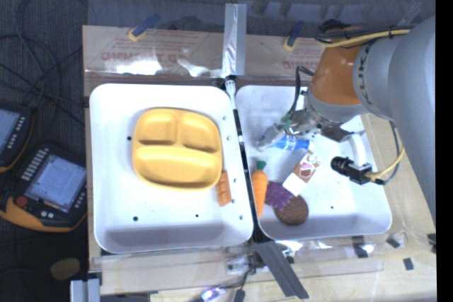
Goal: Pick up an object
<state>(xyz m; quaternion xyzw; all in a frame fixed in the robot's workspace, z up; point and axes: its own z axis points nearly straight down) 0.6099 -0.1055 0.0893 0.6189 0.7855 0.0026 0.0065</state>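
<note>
Lowest in the right bin (368, 212), a brown cookie (291, 211) is seen, touched by a purple piece (278, 194). An orange carrot (260, 189) is laid beside it, its green tip pointed away from the camera. A small card (305, 169) is tilted nearby. The gripper (291, 128) is lowered onto a blue packet (292, 143); how wide it is opened cannot be told. A yellow tray (176, 148) is set in the left bin (113, 216).

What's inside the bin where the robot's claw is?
In the right bin lie a toy carrot, a brown round thing with purple on it, a small card and a blue item by the claw. The arm covers the bin's far corner.
</note>
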